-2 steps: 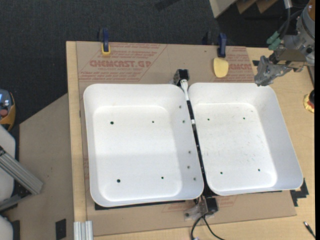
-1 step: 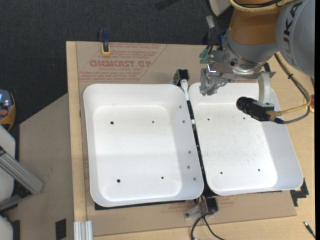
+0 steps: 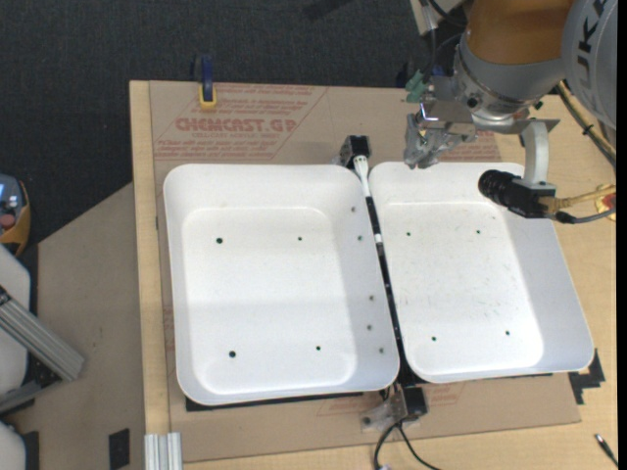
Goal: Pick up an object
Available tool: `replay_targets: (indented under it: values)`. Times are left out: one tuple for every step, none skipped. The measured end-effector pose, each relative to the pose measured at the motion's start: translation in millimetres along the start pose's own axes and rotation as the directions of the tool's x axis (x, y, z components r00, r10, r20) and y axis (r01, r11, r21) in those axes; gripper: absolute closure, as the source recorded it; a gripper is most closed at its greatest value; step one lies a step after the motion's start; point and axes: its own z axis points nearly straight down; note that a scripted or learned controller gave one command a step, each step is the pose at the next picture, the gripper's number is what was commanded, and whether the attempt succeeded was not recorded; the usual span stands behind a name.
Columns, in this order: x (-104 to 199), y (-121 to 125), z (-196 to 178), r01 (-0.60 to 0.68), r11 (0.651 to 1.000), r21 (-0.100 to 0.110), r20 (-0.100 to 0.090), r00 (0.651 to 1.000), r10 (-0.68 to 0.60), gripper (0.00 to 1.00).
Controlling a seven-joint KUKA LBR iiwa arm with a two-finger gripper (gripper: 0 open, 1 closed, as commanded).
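My gripper (image 3: 427, 151) hangs at the far edge of the right bin (image 3: 549, 292), near its back left corner. Above it sit the grey wrist and the orange band of the arm (image 3: 514, 18), which comes in from the upper right. I see nothing held under the gripper. The left bin (image 3: 196, 262) lies beside the right one, and its white floor shows only small dark dots.
A black cylinder on a white bracket (image 3: 511, 194) juts from the arm over the right bin's far side. A black strip (image 3: 377, 253) runs between the bins. A blue clamp (image 3: 206, 78) holds the cardboard base at the back left.
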Motion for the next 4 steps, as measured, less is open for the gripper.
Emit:
replay_targets:
  values:
    - [62.4,56.0,68.1,0.005,1.0,0.003,-0.002,1.0,-0.005,1.0]
    - [54.2,30.2,5.8,-0.002,1.0,-0.003,-0.001,1.0,0.002,1.0]
    - [43.0,17.1,-13.4,-0.002,1.0,0.0,0.0,1.0,0.002,1.0]
    - [72.0,57.1,70.4,0.001,1.0,0.014,0.0,1.0,-0.001,1.0]
